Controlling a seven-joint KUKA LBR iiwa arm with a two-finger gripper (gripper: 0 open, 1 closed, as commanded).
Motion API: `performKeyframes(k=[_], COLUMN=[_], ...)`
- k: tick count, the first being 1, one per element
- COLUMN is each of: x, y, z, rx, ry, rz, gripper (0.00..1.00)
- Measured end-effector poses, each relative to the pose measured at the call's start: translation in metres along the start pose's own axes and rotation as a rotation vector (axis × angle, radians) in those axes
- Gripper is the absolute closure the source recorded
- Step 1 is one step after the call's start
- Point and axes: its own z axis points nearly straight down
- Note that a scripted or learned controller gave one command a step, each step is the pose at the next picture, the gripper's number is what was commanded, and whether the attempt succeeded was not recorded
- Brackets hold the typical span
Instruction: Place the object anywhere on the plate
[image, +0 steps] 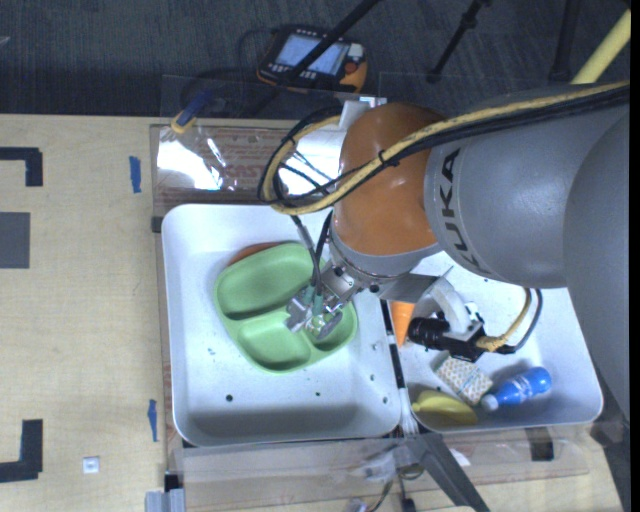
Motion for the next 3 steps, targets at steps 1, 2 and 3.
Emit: performKeyframes(k=[1, 2, 3], x=[0.000, -0.064, -0.076], y=[0.000, -0.017, 0.022], z=[0.000, -0.123, -0.111], rx=[0.000, -0.003, -0.006], ry=[0.000, -0.003, -0.008], rz=[0.000, -0.391, -0.855], gripper=[0.00, 0.00, 0.00])
